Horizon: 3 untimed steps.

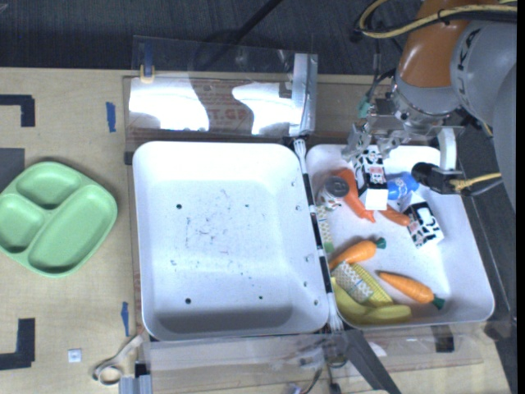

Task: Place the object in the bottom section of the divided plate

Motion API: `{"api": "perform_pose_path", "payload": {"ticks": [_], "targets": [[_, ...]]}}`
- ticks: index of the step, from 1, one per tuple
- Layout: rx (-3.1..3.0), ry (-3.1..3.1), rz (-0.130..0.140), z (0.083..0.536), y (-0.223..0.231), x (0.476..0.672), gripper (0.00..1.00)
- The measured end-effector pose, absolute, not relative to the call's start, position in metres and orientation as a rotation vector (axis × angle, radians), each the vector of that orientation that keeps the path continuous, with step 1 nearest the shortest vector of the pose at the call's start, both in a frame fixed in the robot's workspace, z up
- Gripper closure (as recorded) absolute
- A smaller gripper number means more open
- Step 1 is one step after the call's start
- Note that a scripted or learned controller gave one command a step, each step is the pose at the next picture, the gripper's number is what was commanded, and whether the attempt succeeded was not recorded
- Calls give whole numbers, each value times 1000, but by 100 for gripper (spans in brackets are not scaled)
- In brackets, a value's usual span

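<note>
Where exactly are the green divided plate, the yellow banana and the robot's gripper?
Green divided plate (pixel 75 222): camera view, floor of its largest section, left of the bins.
Yellow banana (pixel 369 310): camera view, middle of the fruit, in the right bin's near corner.
Gripper (pixel 367 148): camera view, its tip over the right bin.

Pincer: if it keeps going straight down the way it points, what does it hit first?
Likely the black-and-white toy directly beneath the pincer at the back of the right bin, with the orange carrot just beside it. Depth is unclear from this slanted view, so treat this as a guess.
</note>
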State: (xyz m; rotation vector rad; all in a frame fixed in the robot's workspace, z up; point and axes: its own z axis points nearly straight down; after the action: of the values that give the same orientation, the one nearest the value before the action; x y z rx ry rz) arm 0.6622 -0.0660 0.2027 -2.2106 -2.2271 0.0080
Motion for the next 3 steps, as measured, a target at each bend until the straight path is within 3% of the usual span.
{"api": "perform_pose_path", "payload": {"ticks": [1, 2, 3], "targets": [[-2265, -2171, 8, 181, -2, 630, 100], [-2621, -1731, 7, 181, 79, 666, 100], [-2735, -1538, 15, 141, 152, 614, 100]]}}
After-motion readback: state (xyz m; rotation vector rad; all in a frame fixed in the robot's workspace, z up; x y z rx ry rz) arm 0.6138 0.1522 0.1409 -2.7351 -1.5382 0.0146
